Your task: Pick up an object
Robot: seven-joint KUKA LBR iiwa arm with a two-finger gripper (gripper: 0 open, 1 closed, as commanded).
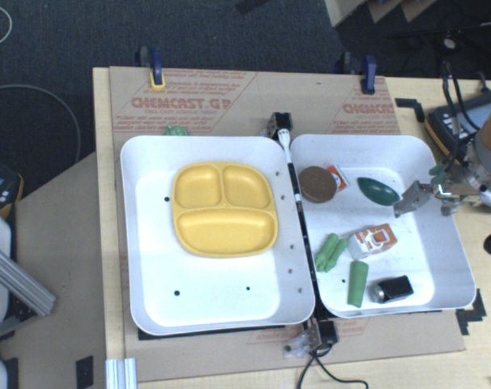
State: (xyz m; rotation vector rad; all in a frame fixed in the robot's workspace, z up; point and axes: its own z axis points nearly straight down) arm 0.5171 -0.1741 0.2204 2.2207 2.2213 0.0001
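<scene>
The right bin (448,286) holds several small objects. A brown round disc (317,183) lies at its back left, with an orange and white packet (337,175) tucked behind it. A dark green oval piece (379,190) rests near the back middle. An orange and white wrapper (373,239) sits in the centre, a light green pod (330,251) to its left, a green cylinder (357,283) and a black block (391,288) near the front. My gripper (428,204) hovers over the bin's right side, just right of the green oval, open with nothing between its fingers.
In the left bin (148,282) lies a yellow divided plate (224,209). A black bracket (279,125) sits at the back between the bins. Blue clamps (155,65) hold the board's far edge. Cables and a yellow-black device (444,124) crowd the right.
</scene>
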